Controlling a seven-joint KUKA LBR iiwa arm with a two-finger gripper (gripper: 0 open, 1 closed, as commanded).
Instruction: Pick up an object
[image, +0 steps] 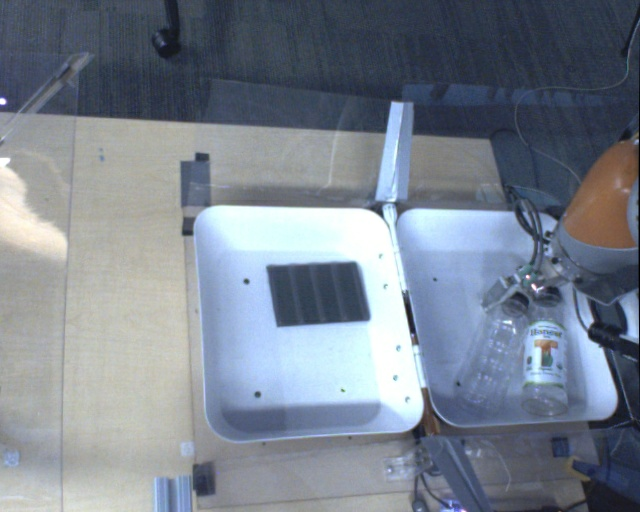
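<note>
Two clear plastic bottles lie in the right bin (440, 240). One is a ribbed clear bottle (490, 355) lying at a slant. The other is a bottle with a white and green label (545, 365), close to the bin's right wall. My gripper (522, 285) hangs just above the upper ends of both bottles, at the end of the grey arm with its orange band (605, 200). Nothing shows between its fingers.
The left bin (230, 250) holds a dark ribbed rectangular pad (318, 293). A metal divider post (394, 160) stands behind the gap between the bins. Cables run along the right side of the bench.
</note>
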